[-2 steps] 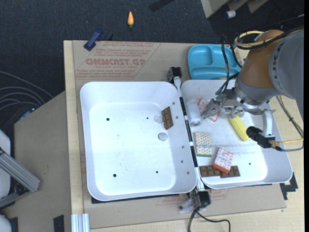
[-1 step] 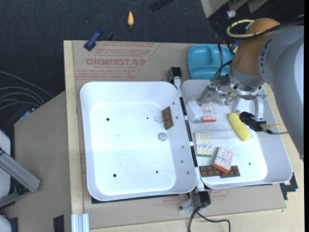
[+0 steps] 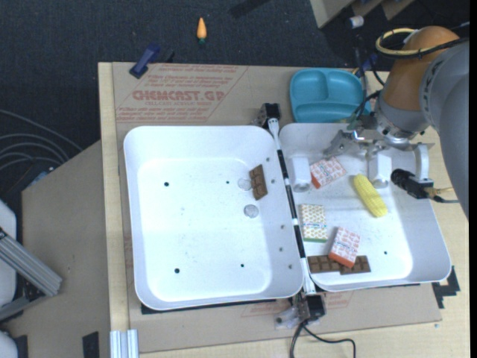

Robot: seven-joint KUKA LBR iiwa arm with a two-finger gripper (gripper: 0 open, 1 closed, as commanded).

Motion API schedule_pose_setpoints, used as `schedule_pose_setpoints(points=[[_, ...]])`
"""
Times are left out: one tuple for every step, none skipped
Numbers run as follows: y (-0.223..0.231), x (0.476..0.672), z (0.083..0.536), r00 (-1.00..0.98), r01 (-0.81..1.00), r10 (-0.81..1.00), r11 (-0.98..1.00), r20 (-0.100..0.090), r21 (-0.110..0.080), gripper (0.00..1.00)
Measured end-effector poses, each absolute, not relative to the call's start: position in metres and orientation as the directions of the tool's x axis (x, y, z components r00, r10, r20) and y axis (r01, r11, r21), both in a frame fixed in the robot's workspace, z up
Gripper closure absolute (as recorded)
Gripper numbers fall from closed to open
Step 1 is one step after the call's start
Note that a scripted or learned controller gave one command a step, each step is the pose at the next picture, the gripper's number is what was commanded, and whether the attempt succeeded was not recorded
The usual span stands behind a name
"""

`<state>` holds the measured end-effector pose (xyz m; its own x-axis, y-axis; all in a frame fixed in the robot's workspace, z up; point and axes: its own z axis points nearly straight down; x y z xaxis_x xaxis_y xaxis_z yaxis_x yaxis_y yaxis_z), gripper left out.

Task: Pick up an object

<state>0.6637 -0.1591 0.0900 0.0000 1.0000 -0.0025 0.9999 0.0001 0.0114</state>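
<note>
The gripper hangs over the right bin near its back edge, w/ nothing seen between its fingers; can't tell if they're apart or together. Nearest pick, by my read, is the yellow corn cob, a ribbed, rounded toy lying aslant just in front of the gripper toward the bin's middle: best to drop straight down and close across its narrow width, clear of the small orange-and-white box beside it. Toward the front edge lie flat printed cartons and a brown chocolate bar; another brown bar rests by the left bin's right edge.
</note>
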Motion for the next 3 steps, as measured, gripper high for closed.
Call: schedule_pose_setpoints(points=[[-0.208,0.67,0.089,-0.003,1.0,1.0,0.003,0.006,0.005,0.0],[-0.121,0.669,0.09,-0.001,1.0,1.0,0.001,0.002,0.009,0.0],[-0.092,0.632,0.085,-0.001,1.0,1.0,0.001,0.001,-0.002,0.0]])
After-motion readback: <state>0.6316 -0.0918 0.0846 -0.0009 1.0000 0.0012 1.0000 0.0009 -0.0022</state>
